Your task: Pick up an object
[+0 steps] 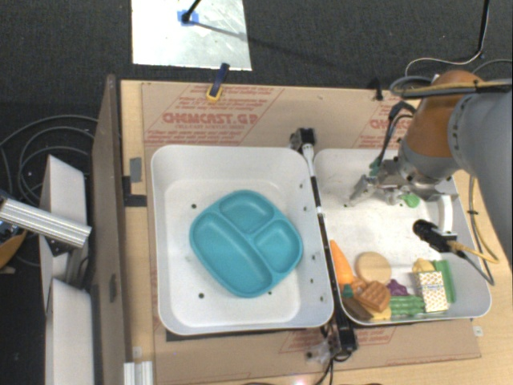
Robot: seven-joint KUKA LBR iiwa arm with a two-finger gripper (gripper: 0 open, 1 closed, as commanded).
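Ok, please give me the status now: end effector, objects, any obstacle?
End effector low over right bin, nothing held. Toy food pile heaped in the bin's near corner, apart from it. Teal divided plate in left bin. Path unobstructed.

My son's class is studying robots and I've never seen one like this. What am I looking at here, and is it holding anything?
This is one picture, taken by a camera fixed above a bench and looking down at a slant. The grey and orange shape on the right is a robot arm reaching in; its gripper hangs over the upper part of the right bin. I can't tell whether it is open or shut, and nothing shows in its grasp. Two shallow white bins sit side by side. The left bin holds a blue divided plate. Along the right bin's lower edge lies a heap of toy food, including a carrot and a round biscuit. The job is simply to pick something up.
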